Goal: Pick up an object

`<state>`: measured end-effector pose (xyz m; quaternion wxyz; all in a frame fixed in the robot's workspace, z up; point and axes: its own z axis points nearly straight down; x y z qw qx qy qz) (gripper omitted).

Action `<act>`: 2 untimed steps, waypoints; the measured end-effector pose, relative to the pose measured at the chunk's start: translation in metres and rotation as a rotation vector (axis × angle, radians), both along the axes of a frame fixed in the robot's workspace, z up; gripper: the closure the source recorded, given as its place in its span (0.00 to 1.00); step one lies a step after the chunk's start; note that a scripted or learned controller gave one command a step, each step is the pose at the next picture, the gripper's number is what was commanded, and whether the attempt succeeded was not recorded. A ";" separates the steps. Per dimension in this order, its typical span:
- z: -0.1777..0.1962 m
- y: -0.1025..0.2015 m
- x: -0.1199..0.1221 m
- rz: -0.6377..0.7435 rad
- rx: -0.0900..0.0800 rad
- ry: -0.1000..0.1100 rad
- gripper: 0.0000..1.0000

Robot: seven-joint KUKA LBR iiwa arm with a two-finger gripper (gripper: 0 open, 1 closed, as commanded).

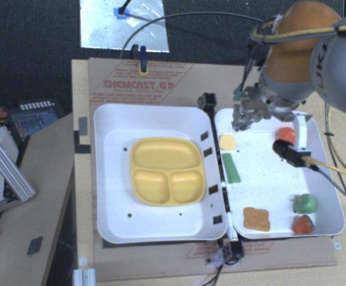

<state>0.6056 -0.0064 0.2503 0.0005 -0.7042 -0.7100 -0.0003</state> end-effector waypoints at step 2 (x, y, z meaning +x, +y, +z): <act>-0.018 0.103 -0.031 0.001 0.001 0.000 1.00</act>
